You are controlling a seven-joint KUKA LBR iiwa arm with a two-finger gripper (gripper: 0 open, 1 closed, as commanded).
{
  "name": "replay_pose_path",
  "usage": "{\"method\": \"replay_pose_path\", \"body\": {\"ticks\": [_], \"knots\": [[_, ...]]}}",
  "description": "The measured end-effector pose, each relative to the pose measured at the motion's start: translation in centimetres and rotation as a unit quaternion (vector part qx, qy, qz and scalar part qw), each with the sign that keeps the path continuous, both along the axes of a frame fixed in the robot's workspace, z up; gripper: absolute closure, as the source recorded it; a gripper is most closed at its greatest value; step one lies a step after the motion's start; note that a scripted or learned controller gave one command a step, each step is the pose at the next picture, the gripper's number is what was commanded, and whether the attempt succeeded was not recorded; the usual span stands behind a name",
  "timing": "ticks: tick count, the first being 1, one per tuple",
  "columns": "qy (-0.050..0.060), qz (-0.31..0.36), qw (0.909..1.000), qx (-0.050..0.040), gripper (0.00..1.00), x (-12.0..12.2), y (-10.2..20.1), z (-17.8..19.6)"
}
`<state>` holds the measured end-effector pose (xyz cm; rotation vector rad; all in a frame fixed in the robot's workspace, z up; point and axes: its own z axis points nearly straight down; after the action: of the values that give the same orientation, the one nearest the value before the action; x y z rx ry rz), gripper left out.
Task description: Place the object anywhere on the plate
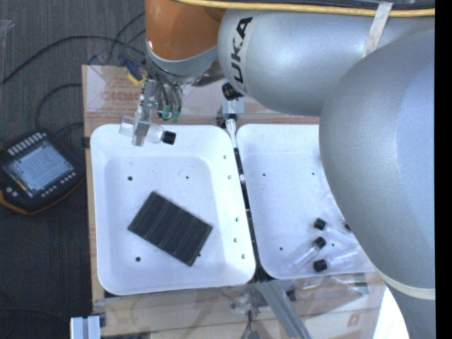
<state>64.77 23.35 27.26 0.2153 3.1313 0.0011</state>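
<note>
hand (150,122) grips a clear tube with black cap (154,134) over the left bin's (106,260) far edge. carry step; next move: swing toward the dark ribbed plate (170,228) and lower.

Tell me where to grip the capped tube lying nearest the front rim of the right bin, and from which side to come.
Grip the front tube at mid-body, on the clear barrel just past its black cap, coming straight down. It lies flat and slanted on the right bin floor, so probably turn the fingers across its long axis; the neighbouring tubes lie close.
</note>
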Motion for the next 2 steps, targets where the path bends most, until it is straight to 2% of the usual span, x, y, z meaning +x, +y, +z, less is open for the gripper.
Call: {"method": "replay_pose_path", "body": {"ticks": [1, 2], "knots": [[0.000, 0.189, 0.9820, 0.0005, 1.00, -5.3, 0.0, 8.7], [-0.001, 0.341, 0.9400, 0.0008, 1.00, 1.3, 0.0, 10.5]]}}
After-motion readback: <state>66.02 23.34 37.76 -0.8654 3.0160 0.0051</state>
